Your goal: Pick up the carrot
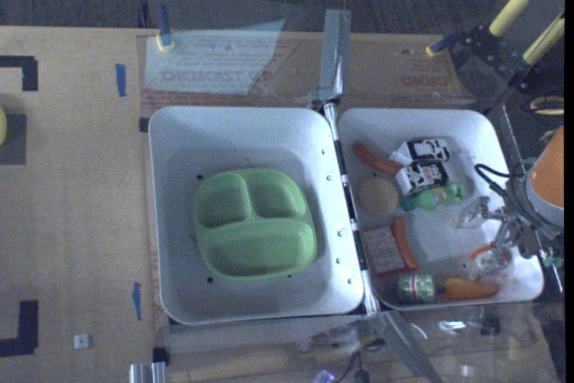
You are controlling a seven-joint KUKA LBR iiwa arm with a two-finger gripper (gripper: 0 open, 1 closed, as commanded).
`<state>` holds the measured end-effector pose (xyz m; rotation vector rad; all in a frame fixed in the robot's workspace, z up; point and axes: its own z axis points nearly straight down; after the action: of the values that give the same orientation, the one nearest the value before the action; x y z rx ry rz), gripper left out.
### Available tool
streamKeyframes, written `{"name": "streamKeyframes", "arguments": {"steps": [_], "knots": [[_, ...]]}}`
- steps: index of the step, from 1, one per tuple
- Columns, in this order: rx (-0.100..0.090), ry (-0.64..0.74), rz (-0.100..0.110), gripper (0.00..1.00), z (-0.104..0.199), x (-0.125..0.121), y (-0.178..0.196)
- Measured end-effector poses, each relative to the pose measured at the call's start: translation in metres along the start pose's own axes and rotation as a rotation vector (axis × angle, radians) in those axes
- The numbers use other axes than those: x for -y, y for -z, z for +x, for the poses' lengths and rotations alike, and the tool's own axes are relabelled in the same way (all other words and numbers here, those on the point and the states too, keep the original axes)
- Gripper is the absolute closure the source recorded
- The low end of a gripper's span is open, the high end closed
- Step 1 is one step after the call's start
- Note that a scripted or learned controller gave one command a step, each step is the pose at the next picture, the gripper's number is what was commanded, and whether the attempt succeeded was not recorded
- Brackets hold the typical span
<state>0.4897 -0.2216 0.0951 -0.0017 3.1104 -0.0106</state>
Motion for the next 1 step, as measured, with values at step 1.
{"name": "streamKeyframes", "arguments": {"steps": [1], "knots": [[0.000, -0.007, 0.000, 0.00, -0.0005, 0.0015, -0.0022]]}}
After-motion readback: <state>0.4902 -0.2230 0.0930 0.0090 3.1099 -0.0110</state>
